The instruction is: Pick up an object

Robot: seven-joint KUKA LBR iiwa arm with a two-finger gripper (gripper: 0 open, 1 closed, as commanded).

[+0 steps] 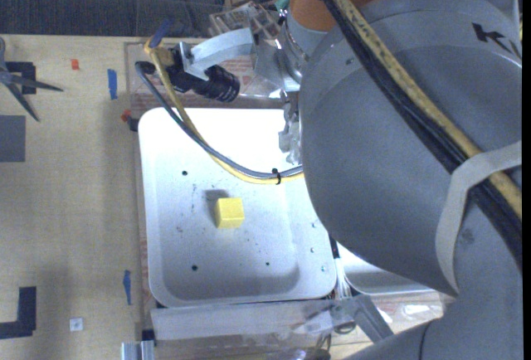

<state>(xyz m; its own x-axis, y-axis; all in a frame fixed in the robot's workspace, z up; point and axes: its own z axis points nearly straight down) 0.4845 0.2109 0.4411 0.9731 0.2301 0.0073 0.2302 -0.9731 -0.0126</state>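
- Yellow cube (230,212): one item, resting on the floor of the white bin (166,184), slightly left of the bin's middle and closer to its near wall than to its far wall.
- Gripper (289,137): located at the bin's right side, beside the far right corner, partly covered by the grey arm (398,143). The cube lies well apart from it, down and to the left, with bare bin floor between.
- Gripper state: cannot be determined; the arm body hides most of the tool.
- Hidden or cut off: the arm covers the bin's right edge and nearly all of the second bin (390,279), of which a narrow strip shows at lower right.
- Cable (207,153): one black-and-yellow bundle loops from the bin's far left corner across the bin floor toward the arm.
- Small dark specks are scattered over the bin floor.
- Count: one cube, one gripper, two bins.
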